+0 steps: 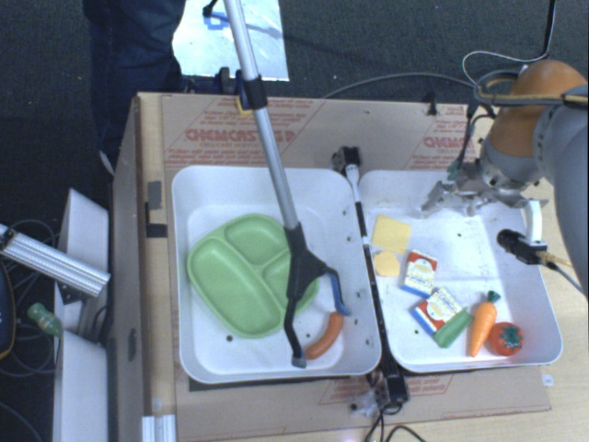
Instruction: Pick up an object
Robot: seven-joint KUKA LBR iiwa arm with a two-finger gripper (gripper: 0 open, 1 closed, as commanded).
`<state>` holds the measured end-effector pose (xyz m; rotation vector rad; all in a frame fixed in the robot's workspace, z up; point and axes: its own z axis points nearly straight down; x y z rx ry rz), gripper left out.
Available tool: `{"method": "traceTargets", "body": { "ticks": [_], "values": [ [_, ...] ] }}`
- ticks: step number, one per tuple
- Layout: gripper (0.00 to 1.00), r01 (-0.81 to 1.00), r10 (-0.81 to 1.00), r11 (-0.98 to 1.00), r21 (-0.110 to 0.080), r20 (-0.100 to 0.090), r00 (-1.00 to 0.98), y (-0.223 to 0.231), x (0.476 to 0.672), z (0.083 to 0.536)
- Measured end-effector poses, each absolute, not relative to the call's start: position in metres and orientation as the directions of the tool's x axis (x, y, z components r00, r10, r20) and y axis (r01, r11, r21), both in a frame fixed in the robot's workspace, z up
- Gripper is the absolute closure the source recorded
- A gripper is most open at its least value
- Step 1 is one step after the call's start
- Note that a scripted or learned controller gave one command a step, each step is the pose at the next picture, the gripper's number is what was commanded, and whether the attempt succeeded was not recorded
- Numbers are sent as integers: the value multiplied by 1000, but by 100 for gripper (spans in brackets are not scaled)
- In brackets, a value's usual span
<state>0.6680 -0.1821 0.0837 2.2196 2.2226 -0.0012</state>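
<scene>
Overhead, the grey arm [538,127] with its orange band reaches in from the right, and its pincer [469,194] hangs low over the far part of the right bin [543,339]. Whether the pincer is apart or together cannot be told from this slant, and nothing shows between its tips.

Within the right bin, a yellow square piece [392,234] lies near the divider, with a smaller yellow round piece [386,264] touching its near edge. Just beside these sits a small red-and-white carton [420,273], and a second small carton [434,308] lies nearer the front, with a green pickle-shaped toy [451,330] against it. A toy carrot [480,324] lies just beside the pickle, and a toy tomato [504,339] sits in the front right corner.

Over in the left bin [207,362], a green sectioned plate [239,270] rests flat. A long-handled grabber tool [267,145] slants down from the top of the view, its black jaws over the plate's right edge, close to a toy sausage [324,336] lying near the front wall.

Both bins sit on a cardboard-covered bench [304,122].
</scene>
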Motion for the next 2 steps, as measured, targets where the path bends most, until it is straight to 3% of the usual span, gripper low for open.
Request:
{"method": "traceTargets", "body": {
  "ticks": [1,2],
  "values": [
    [0,1000,1000,1,1,0,-1,-156,588,84],
    [0,1000,1000,4,4,0,-4,-125,669,85]
  ]
}}
